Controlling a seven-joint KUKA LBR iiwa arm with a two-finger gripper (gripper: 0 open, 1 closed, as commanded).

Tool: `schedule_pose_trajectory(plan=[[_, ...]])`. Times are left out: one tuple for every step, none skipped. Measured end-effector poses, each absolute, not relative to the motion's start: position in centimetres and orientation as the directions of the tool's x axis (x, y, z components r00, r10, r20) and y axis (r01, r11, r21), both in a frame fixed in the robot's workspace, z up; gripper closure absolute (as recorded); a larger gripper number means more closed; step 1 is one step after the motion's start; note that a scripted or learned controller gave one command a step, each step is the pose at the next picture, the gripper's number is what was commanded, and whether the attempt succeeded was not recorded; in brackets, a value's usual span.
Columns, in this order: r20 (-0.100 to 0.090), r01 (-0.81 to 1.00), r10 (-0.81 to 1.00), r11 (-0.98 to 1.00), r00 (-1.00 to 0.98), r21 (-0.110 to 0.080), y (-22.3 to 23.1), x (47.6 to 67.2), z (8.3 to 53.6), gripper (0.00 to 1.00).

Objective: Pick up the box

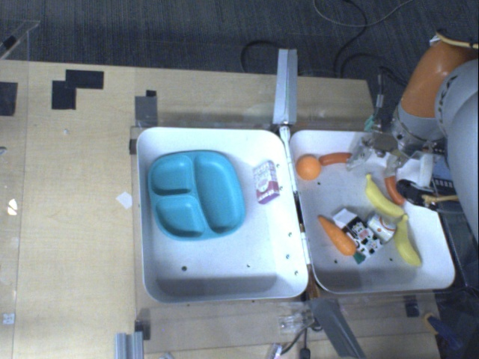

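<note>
Camera view: box (266, 181) beside blue tray (197, 194).

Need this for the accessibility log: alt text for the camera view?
A small box lies in the left bin beside a blue divided plate. The gripper hovers over the right bin, among bananas, a carrot and an orange.

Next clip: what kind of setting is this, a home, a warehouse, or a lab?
Most likely a robotics lab bench. A robot arm reaches over two white bins set on a wooden bench, loose cables trail over the dark carpet, and the bins hold toy food such as a banana and a small box.
</note>
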State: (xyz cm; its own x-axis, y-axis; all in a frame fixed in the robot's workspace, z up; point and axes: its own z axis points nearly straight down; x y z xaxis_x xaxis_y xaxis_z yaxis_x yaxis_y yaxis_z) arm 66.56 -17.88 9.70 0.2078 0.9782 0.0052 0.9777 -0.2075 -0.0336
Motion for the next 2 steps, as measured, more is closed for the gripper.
schedule_pose_trajectory(plan=[[0.007, 0.979, 0.979, -0.201, 0.201, -0.024, -17.66, 66.93, 11.05, 1.0], [0.007, 0.979, 0.98, -0.2, 0.2, -0.024, -17.63, 66.93, 11.04, 0.0]])
